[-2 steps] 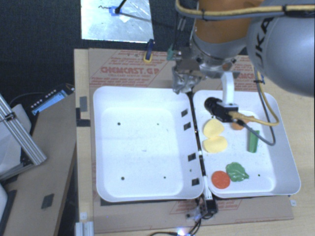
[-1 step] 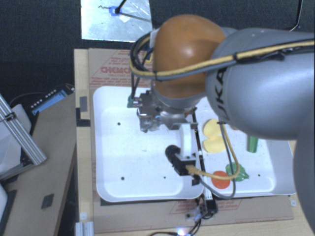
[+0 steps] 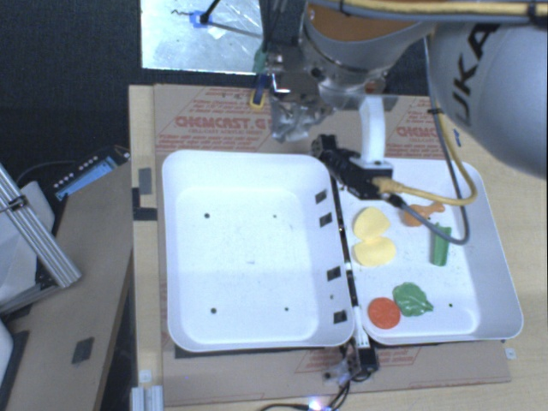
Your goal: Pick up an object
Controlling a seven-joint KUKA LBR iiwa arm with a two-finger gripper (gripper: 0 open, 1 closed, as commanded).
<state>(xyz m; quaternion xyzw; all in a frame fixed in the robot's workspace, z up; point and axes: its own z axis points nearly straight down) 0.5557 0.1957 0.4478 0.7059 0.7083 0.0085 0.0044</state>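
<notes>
The gripper (image 3: 291, 120) was pictured above the far edge of the left bin (image 3: 248, 259), its opening impossible to tell, nothing seen held. The approach was judged unfinished; a move right and nearer was called for, towards the yellow pieces (image 3: 373, 238) in the right bin (image 3: 479, 291).

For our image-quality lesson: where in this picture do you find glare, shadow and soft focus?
Camera view: glare on the silvery sheet behind the bench; a soft shadow, likely from the arm, dims the upper left bin; that arm, near the lens, looks soft; items in the right bin look sharper.
</notes>
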